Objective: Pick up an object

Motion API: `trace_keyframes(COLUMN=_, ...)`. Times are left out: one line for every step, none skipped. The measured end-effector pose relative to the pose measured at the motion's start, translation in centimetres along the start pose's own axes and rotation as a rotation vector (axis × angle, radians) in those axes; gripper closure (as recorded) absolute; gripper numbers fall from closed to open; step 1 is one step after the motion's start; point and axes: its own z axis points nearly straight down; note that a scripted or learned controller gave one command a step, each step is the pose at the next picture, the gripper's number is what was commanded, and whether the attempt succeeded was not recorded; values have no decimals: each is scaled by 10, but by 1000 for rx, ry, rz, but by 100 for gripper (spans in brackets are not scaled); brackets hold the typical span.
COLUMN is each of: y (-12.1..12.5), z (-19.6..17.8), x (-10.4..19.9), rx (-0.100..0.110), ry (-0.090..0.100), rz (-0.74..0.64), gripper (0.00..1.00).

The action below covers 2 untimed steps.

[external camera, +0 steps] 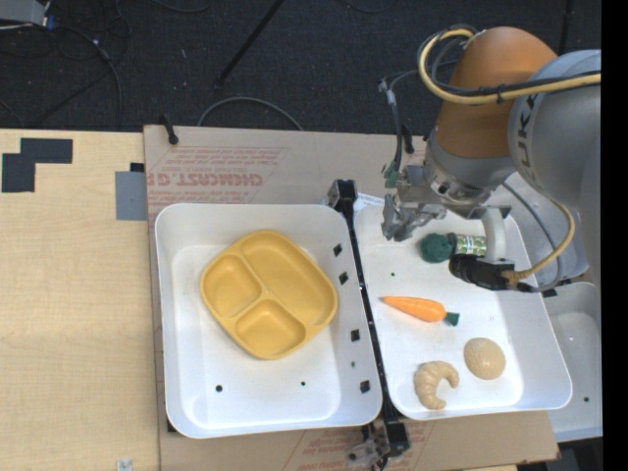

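Note:
My gripper point(399, 226) hangs over the far left corner of the right bin point(549, 381), with nothing visible between its fingers. A dark green object point(435, 248) lies just to its right, beside a small bottle with a yellow-green label point(470, 244). An orange carrot with a green end point(417, 308) lies in the middle of that bin. Toward the near edge rest a pale croissant point(435, 383) and a round beige bun point(485, 357).
The left bin point(182, 361) holds a yellow divided plate point(267, 292). A black divider rail point(358, 292) runs between the bins. Cardboard point(226, 170) lies under both bins, and the arm's grey and orange body point(500, 96) looms over the right bin's far side.

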Motion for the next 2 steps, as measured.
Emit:
trace_keyframes(y=-13, z=-3, x=56, rx=0, ry=0, rz=0, gripper=100)
trace_keyframes(y=-22, z=-4, x=109, rx=0, ry=-1, rz=0, gripper=100)
